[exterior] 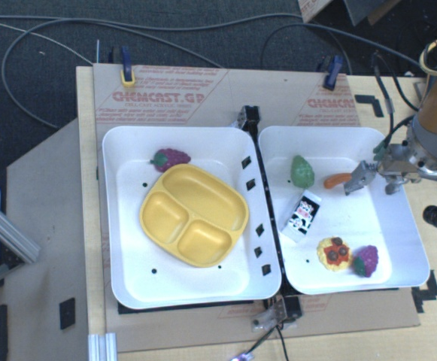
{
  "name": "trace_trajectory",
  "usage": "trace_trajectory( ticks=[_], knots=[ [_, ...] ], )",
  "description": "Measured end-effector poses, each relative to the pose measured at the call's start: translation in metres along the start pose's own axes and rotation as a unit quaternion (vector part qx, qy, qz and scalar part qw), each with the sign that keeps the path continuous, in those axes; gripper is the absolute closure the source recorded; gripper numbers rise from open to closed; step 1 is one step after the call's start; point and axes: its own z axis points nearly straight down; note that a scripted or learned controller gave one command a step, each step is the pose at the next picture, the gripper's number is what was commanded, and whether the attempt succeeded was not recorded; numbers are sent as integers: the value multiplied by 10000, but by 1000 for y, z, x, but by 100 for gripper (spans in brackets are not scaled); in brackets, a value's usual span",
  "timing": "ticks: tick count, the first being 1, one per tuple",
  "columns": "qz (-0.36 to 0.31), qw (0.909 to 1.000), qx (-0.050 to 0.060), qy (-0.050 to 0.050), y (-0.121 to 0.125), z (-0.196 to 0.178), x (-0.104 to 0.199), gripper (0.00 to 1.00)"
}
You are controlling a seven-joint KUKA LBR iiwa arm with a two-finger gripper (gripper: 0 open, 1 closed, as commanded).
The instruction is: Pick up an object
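- Where the left bin [120,224] sits on the bench, a yellow divided plate [194,214] fills most of its floor, tilted so that one corner points toward the bin's near right corner; its three compartments hold nothing.
- A purple bunch of grapes [171,158] lies just beyond the plate's far left rim, near the bin's far edge.
- In the right bin [406,235], a green leafy vegetable [302,171] rests near the far left corner.
- A small black-and-white carton [303,216] lies tilted by the left wall, near the middle of that edge.
- An orange carrot [337,179] lies toward the far edge, right of the green vegetable.
- The gripper [368,177] sits just right of the carrot, over the bin's far right part; I cannot tell how its fingers stand, and nothing is seen between them.
- A small pizza [334,253] lies near the near edge, with a second purple grape bunch [366,261] touching its right side.
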Motion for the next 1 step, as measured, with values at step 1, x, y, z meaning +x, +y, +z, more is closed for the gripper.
trace_trajectory(
  ticks=[1],
  knots=[
    [-18,10000,-74,-15,3,-8,1,0]
  ],
)
